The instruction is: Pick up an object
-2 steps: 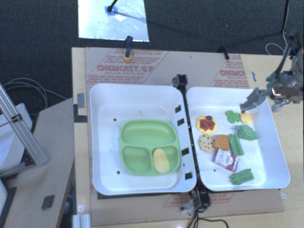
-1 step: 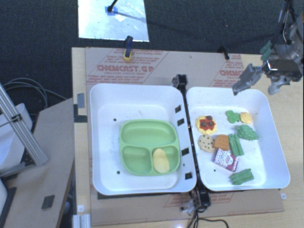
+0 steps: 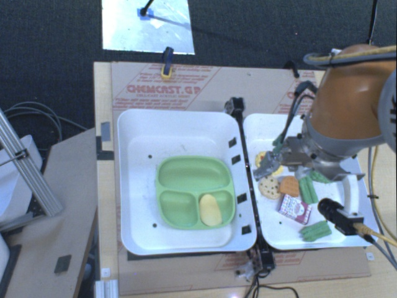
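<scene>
My gripper (image 3: pixel 268 165) hangs low over the left part of the right bin (image 3: pixel 260 124). Just below it lies a round speckled cookie (image 3: pixel 269 188), and a yellow piece (image 3: pixel 261 159) peeks out beside it. To the right of the cookie are an orange piece (image 3: pixel 289 185), a maroon box (image 3: pixel 295 209) and two green pieces, one upright (image 3: pixel 308 190) and one near the front wall (image 3: pixel 316 230). The grey and orange arm hides the right half of this bin.
The left bin (image 3: pixel 142 135) holds a green divided plate (image 3: pixel 186 174) with a yellow oval piece (image 3: pixel 211 210) in its front right compartment. A black-clipped divider wall (image 3: pixel 242 166) separates the two bins.
</scene>
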You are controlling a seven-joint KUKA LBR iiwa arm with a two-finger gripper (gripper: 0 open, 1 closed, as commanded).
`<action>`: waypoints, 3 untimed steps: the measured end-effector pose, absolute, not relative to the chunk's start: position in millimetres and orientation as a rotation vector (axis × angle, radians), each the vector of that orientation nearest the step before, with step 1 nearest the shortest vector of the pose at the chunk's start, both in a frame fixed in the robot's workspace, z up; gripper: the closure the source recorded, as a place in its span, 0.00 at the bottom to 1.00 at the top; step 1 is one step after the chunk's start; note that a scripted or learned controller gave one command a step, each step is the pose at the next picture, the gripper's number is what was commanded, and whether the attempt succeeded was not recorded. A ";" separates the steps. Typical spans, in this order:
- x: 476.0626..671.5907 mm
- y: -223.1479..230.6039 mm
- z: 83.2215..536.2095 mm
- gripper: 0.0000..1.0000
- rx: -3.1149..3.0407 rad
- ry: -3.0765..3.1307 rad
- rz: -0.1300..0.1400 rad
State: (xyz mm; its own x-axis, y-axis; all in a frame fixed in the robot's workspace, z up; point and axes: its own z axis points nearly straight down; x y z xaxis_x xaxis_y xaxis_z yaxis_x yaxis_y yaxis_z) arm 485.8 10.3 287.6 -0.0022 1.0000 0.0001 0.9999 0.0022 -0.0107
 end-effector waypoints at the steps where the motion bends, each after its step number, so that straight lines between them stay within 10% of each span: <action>1: 485.7 -32.1 199.3 0.00 -2.223 -2.215 0.006; 2: 531.9 -97.0 89.3 0.00 -2.228 -2.218 0.004; 3: 577.6 -116.7 87.3 0.00 -2.221 -2.227 -0.008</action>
